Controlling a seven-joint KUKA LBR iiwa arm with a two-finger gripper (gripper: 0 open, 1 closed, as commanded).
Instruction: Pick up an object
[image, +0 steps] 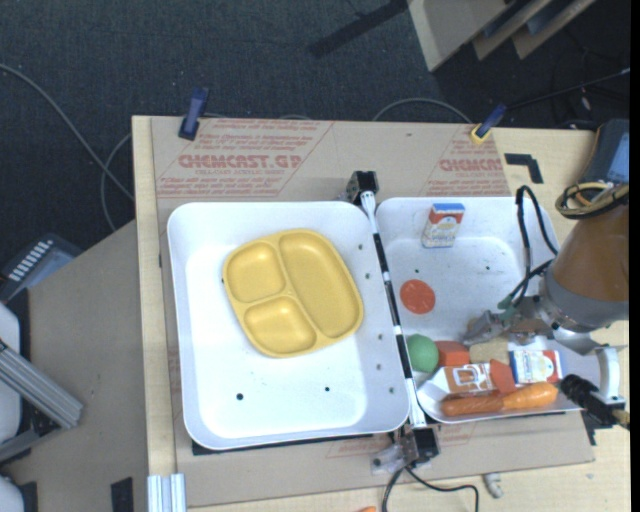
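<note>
My gripper (492, 328) hangs low over the right bin (470, 255), near its front right part, with the grey and orange arm behind it on the right. Just below it lies a pile: a small orange block (455, 355), an orange-and-white carton (468, 378), a red-and-white box (530, 362) and a long orange carrot (500, 402). A green ball (423, 352) rests left of the pile. Up and left of the gripper lies a flat red disc (418, 296). A small white carton (441, 225) stands at the bin's far side.
The left bin (200, 330) bears a yellow divided plate (290, 292). A black divider rail (385, 290) runs between the bins. Cables (530, 225) loop over the right bin's far right corner. Cardboard (240, 160) lies under both bins.
</note>
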